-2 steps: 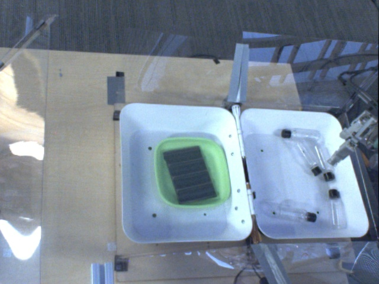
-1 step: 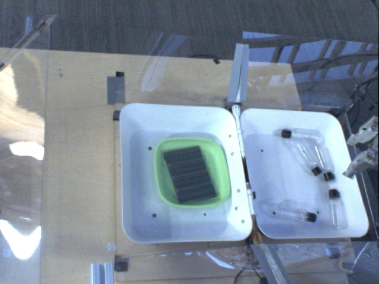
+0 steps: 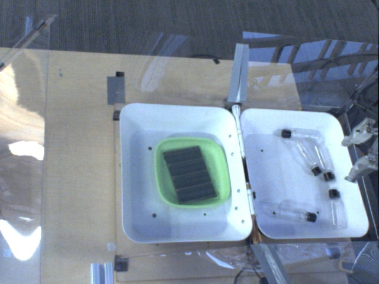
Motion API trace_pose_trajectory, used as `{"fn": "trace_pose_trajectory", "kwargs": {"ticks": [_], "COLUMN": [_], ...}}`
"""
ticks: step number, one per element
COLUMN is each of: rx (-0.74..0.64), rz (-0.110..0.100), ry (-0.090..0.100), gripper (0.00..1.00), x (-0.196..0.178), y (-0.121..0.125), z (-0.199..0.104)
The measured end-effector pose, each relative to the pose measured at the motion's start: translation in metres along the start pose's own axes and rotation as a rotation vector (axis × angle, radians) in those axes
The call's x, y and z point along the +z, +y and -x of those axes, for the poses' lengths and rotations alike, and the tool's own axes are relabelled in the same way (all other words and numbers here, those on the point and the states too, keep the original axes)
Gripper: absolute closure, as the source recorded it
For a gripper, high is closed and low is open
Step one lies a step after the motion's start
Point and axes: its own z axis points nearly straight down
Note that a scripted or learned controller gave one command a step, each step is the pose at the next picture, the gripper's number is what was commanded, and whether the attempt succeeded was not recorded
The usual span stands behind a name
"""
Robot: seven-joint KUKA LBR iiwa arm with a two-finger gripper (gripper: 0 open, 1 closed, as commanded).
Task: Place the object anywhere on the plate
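Left bin (image 3: pixel 136 176) holds a green plate (image 3: pixel 163 158) with a dark ribbed block (image 3: pixel 189 174) lying on it, covering most of the plate's middle. Right bin (image 3: pixel 266 218) holds the likely task objects: several clear tubes with black caps, scattered. One tube (image 3: pixel 301 135) lies near the top, two more (image 3: pixel 314 157) sit close together below it, almost touching at the cap ends, one tube (image 3: pixel 335 206) lies by the right wall, and one tube (image 3: pixel 293 212) lies near the bottom. None is on the plate yet.

Gripper (image 3: pixel 361 152) sits at the far right edge, over the right bin's rim, above nothing graspable. Two pale fingers (image 3: pixel 357 136) are visible, spread apart, with nothing between them. Task not started, judging by the layout.

Risks:
- Tubes are clear and thin, so a grasp could easily miss or close on air.
- Round tubes will likely roll or squirt out of a pinch.
- The paired tubes are close, so fingers may hit both or nudge one away.
- The tube by the right wall leaves little finger room; collision with the wall is possible.
- The block takes most of the plate, so a dropped tube may roll off the ribs, over the rim and into the bin.
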Motion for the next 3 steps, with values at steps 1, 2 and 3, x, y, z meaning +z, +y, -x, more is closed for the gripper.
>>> {"fn": "trace_pose_trajectory", "kwargs": {"ticks": [1, 2, 3], "rx": [0.042, -0.13, -0.098], "rz": [0.001, 0.001, 0.001], "ry": [0.002, 0.001, 0.001], "gripper": [0.0, 0.0, 0.0], "x": [0.037, 0.029, 0.03], "y": [0.0, 0.01, 0.012], "z": [-0.001, 0.04, 0.045]}}
